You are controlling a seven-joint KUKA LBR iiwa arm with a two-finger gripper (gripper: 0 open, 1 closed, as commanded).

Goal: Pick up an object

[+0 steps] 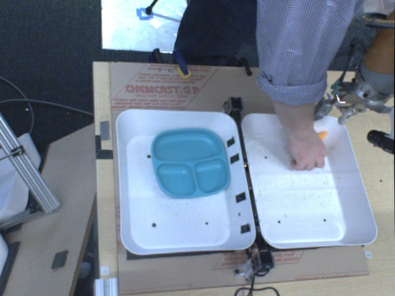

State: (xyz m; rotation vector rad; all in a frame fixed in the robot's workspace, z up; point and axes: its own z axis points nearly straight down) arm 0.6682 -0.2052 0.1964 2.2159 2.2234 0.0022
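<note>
Gripper (338, 108) hangs beside right bin (345, 227); person's hand (305, 143) blocks orange object (321, 135).

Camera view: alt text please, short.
A person's hand reaches into the right white bin beside a small orange object, with the robot's hand at the bin's far right corner. The left bin holds a blue divided plate.

You're looking at two white bins (185, 239) of smooth, faintly glossy plastic, and a teal divided plate (190, 163) with a matt plastic sheen. The bench top (163, 88) beneath looks like printed brown cardboard, though blur makes that uncertain. The person's sleeve (302, 36) is finely checked woven cloth.
</note>
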